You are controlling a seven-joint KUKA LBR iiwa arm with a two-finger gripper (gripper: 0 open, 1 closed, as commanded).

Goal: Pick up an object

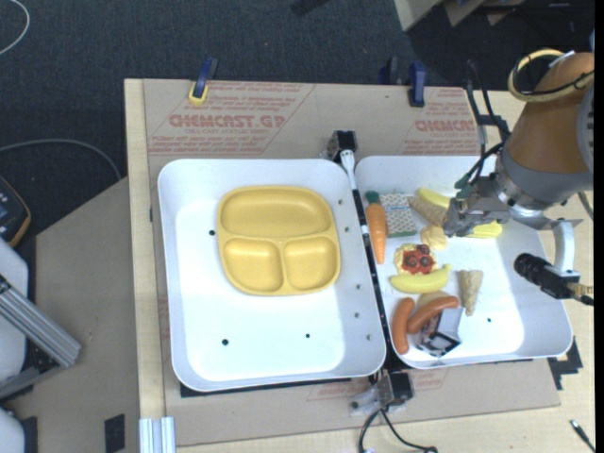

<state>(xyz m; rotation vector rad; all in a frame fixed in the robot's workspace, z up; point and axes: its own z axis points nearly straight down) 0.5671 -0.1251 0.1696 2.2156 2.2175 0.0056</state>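
Camera view: claw (460, 217) above small yellow banana (433, 199), right bin (538, 324).

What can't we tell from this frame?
- Pincer state: the wrist covers its fingers in the camera view, so grasp is unclear.
- Yellow item beside it: partly under the arm, identity unclear.
- Dark object at the right bin's front, by the sausages: too small to name.
- Arm's upper part: cut off by the right edge.

Grey arm (552, 140) from the right, pincer (460, 217) low, wrist tilted down.
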